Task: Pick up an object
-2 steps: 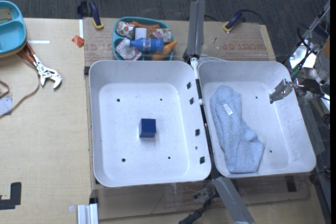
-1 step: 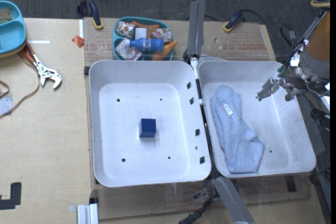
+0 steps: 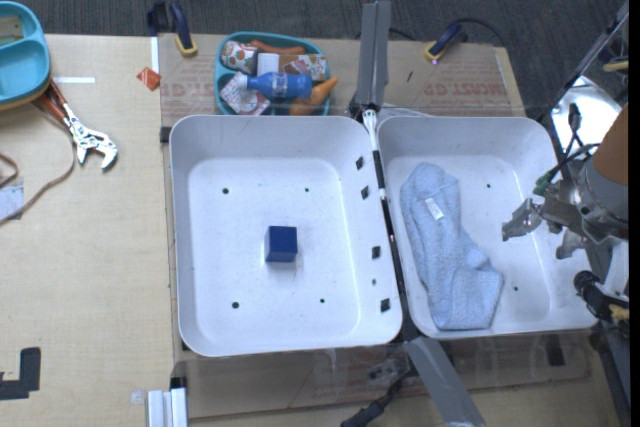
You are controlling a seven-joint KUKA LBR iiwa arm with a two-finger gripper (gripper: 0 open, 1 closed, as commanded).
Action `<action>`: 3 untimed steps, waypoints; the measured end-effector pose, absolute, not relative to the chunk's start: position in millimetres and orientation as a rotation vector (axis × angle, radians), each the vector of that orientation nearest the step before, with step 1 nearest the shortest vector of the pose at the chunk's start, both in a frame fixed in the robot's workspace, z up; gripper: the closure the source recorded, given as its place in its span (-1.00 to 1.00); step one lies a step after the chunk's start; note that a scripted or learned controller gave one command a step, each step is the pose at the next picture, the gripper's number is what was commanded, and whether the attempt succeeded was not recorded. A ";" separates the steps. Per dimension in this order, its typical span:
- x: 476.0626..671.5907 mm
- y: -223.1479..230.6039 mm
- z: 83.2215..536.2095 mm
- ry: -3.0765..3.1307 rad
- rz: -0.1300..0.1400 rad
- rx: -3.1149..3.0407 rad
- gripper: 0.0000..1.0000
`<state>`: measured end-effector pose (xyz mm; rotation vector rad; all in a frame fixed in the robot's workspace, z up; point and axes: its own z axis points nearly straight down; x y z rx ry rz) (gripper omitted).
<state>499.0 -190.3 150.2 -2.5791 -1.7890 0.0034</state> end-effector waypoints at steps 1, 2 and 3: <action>515.0 -198.0 175.6 -1.638 0.003 -2.680 -1.00; 497.3 -203.0 213.9 -1.296 0.004 -2.862 -1.00; 586.8 -164.9 263.7 -0.900 0.006 -3.010 -1.00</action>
